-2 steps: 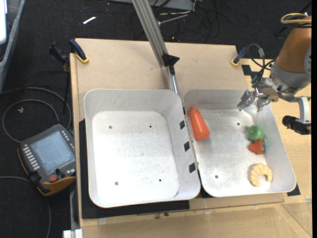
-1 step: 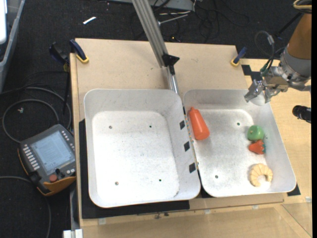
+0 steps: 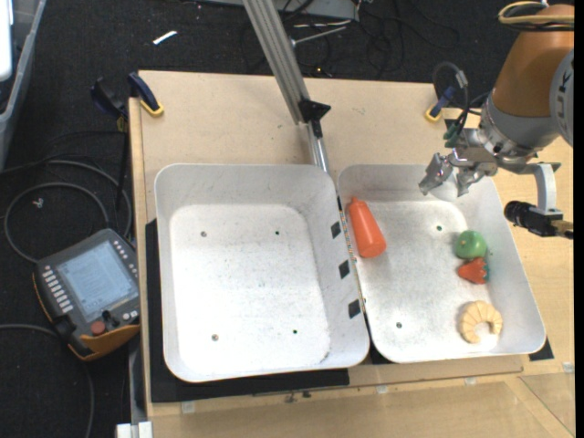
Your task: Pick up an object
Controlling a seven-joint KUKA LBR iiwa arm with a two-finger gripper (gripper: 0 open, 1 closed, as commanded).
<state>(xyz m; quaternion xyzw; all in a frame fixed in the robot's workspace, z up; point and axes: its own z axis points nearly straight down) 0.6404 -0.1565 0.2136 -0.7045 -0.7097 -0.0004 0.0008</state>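
The right bin (image 3: 415,313) holds an orange carrot-shaped piece (image 3: 366,228) near its left wall. A green round piece (image 3: 471,243) lies by the right wall, with a small red piece (image 3: 474,270) touching it just below. A pale tan shrimp-like piece (image 3: 480,321) sits at the bin's front right corner. My gripper (image 3: 446,176) hangs over the bin's far right corner, above and apart from the objects. Its fingers are spread with nothing between them.
The left bin (image 3: 245,272) lies beside the right one. A grey metal pole (image 3: 278,48) slants down to the bins' shared far edge. A teach pendant (image 3: 87,286) rests on the floor at the left. Clamps sit on the bench's far corners.
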